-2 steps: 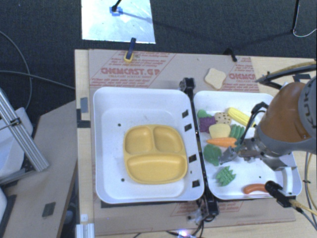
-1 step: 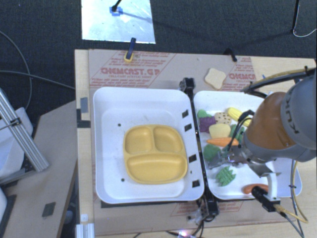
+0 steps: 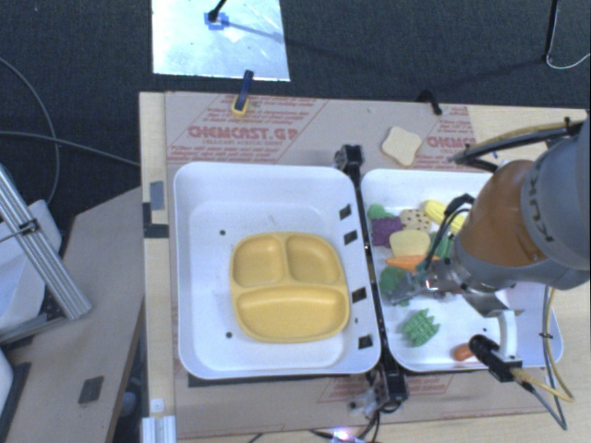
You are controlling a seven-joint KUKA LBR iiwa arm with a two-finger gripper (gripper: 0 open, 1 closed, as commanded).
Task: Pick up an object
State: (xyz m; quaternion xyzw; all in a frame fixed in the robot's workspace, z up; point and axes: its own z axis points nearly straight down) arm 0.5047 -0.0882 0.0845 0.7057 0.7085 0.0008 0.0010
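While the arm reaches in from the right, its gripper (image 3: 406,282) sits low among the toy foods (image 3: 411,238) heaped in the right bin (image 3: 388,185), over a dark green piece; whether its claw is apart or together cannot be told. Judging by that, a grasp is being tried; the yellow divided plate (image 3: 288,286) lies in the left bin (image 3: 199,247).

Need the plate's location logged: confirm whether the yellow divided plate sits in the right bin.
No, the yellow divided plate lies in the left bin; the right bin holds small toy foods.

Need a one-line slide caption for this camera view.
KUKA arm's gripper low over toy food in the right bin; yellow divided plate sits in the left bin.
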